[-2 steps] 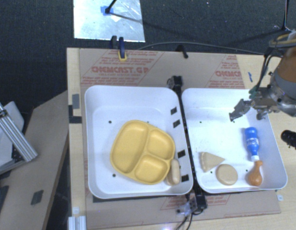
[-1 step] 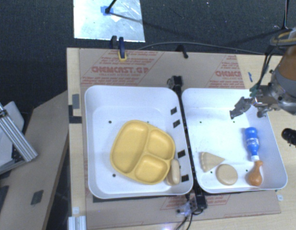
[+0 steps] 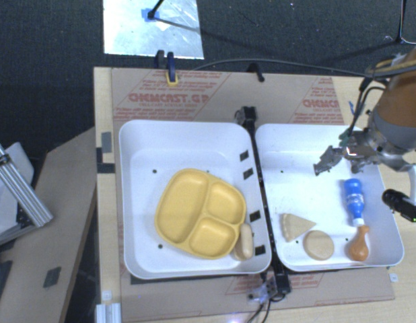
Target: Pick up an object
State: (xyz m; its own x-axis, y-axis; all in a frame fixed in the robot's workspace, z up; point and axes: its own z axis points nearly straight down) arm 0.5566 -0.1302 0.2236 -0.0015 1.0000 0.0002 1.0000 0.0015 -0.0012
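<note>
My gripper (image 3: 327, 160) hangs over the upper right part of the right bin (image 3: 282, 160), on the grey arm reaching in from the right. Below it and to the right lies a blue bottle (image 3: 354, 200) with a white cap, apart from the gripper. Along the bin's front lie a pale wedge (image 3: 297, 225), a round tan piece (image 3: 319, 245) and an orange-brown drumstick shape (image 3: 358, 245). Nothing shows in the gripper.
The left bin (image 3: 144, 153) holds a yellow divided plate (image 3: 200, 212) with a beige roll (image 3: 244, 241) against its right corner. A black divider strip (image 3: 255, 180) runs between the bins. The arm's orange band (image 3: 403, 99) is at the right edge.
</note>
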